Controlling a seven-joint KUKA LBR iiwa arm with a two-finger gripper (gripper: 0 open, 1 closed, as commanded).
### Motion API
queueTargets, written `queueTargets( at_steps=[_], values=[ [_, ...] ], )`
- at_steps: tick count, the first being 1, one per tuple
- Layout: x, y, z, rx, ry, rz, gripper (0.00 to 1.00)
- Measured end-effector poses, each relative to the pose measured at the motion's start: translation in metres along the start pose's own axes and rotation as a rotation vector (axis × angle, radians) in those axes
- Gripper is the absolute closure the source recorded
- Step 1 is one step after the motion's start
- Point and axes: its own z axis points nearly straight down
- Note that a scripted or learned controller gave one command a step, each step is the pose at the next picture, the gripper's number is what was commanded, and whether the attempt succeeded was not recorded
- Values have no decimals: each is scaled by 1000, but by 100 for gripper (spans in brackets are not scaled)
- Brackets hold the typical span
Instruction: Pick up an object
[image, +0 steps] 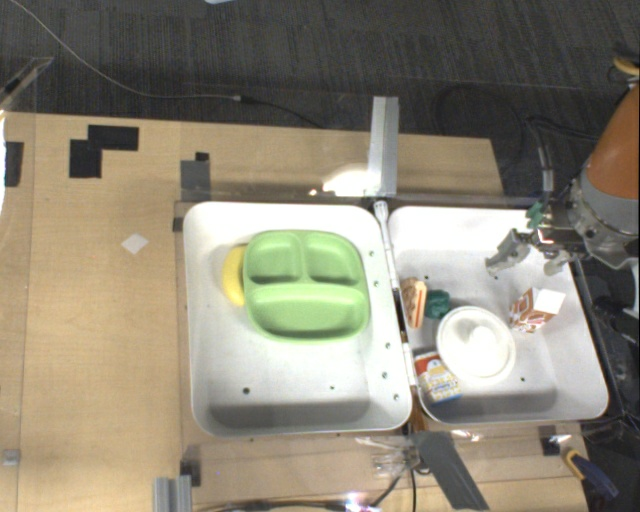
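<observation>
Robotics lab test cell: plywood surface (90, 330) carrying two white bins (290, 410) in metal brackets (384, 140), loose cabling (150, 92), dark carpet (300, 50).

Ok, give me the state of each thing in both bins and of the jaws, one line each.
green tray: upright, left bin, overlapping the yellow item
yellow item: partly under tray
white bowl: upright, right bin
small carton: lying free
red packet: flat beside bowl
gripper: above right bin, holding nothing
</observation>
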Motion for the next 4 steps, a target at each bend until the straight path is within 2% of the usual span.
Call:
queueTargets(
  at_steps=[1,2,3,4],
  values=[
    [-77,-53,117,2,0,-12,0],
    [-62,10,89,-2,-1,86,0],
    [-73,35,158,1,0,-7,0],
    [-62,97,165,36,-2,60,0]
  ],
)
